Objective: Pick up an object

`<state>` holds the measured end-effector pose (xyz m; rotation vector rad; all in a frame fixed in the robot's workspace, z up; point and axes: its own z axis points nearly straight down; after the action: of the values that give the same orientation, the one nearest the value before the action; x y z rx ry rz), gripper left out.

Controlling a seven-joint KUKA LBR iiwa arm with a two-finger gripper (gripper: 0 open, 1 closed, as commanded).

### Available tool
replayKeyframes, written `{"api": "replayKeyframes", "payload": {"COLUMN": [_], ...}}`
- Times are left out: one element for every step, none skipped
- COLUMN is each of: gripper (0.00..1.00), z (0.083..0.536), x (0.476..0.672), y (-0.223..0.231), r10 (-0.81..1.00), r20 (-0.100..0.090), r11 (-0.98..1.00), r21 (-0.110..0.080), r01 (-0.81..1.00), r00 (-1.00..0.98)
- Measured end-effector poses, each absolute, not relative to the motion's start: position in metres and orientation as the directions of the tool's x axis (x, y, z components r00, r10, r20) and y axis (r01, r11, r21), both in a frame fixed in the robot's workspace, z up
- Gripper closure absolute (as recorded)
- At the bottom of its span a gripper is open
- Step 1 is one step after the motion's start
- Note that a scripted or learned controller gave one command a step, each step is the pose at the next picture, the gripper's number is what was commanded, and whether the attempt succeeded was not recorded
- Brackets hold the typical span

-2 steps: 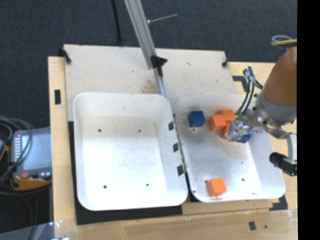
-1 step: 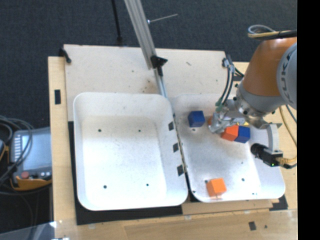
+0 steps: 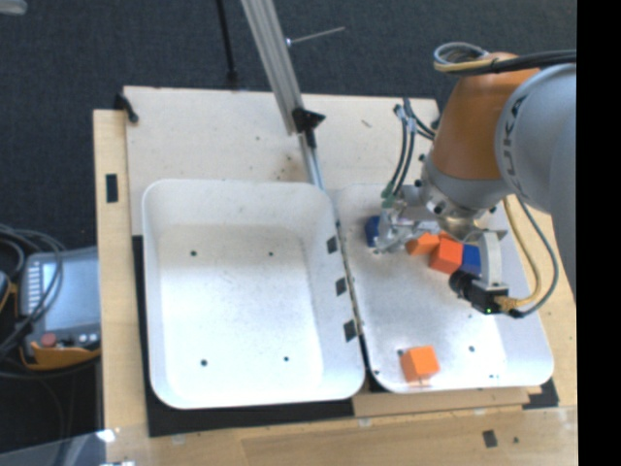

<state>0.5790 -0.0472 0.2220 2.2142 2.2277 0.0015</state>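
Reaching into the right bin [image 3: 524, 362] from above, the tool [image 3: 393, 233] is hanging low among a cluster of small blocks.
Camera view: the arm [image 3: 485, 134] is covering the bin's far half, and the spread of the tool cannot be told, since wrist and cables are masking it. A blue block [image 3: 374, 228] is lying just beside the tool; orange blocks [image 3: 441, 252] and another blue one are crowding near the wrist. A lone orange block [image 3: 419, 362] is sitting near the front rim, well apart, probably the easier pick. The left wall is standing close, so a straight vertical lift is looking safest. The left bin [image 3: 155, 260] is lying across the divide on the counter [image 3: 194, 124].
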Motion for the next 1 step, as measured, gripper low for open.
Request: {"api": "replayKeyframes", "payload": {"gripper": [1.0], "z": [0.2237], "x": [0.6058], "y": [0.0072], "r10": [1.0], "r20": [0.002], "r11": [0.007], "r21": [0.002], "r01": [1.0], "r00": [-0.007]}}
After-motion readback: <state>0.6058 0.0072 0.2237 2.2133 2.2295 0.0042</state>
